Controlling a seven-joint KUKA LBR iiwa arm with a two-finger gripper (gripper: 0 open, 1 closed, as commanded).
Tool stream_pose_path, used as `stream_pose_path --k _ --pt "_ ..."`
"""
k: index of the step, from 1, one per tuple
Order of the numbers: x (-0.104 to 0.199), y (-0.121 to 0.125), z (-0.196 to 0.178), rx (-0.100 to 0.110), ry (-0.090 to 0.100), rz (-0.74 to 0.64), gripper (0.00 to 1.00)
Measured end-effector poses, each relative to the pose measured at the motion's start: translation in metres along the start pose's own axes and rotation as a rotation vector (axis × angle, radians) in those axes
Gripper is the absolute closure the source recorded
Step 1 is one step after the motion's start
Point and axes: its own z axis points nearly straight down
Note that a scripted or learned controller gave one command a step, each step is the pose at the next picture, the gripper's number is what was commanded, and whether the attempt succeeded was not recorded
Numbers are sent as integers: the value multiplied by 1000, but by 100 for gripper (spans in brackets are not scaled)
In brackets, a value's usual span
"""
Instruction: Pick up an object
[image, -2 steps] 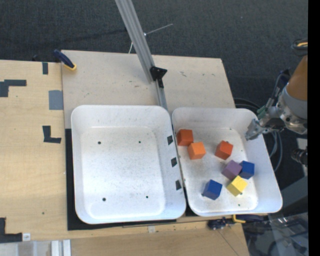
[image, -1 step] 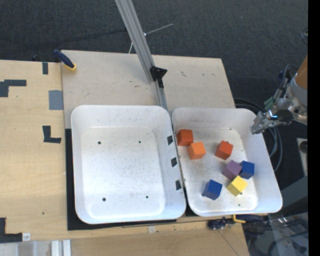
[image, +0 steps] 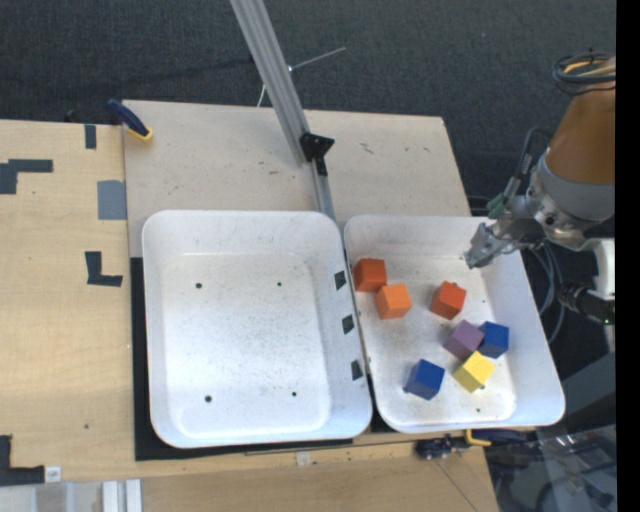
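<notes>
While hanging over the right bin's (image: 420, 245) far edge, gripper (image: 485, 245) width impossible to tell, could knock the nearby red block (image: 449, 298) aside or jam on the crowded purple (image: 463, 338), blue (image: 494, 337) and yellow (image: 476, 371) cluster, lifting nothing.

Claw (image: 484, 247) low, arm angled leftward

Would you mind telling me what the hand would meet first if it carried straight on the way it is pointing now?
The hand points down and to the left over the right bin. Likely first in line is the red block, though its height above the bin is hard to judge.
</notes>
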Motion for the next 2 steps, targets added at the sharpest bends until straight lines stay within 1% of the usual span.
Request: stream_pose_path --k 1,2 --pt "63 -1 11 1 1 -2 100" --pt "124 -6 9 0 1 -2 100"
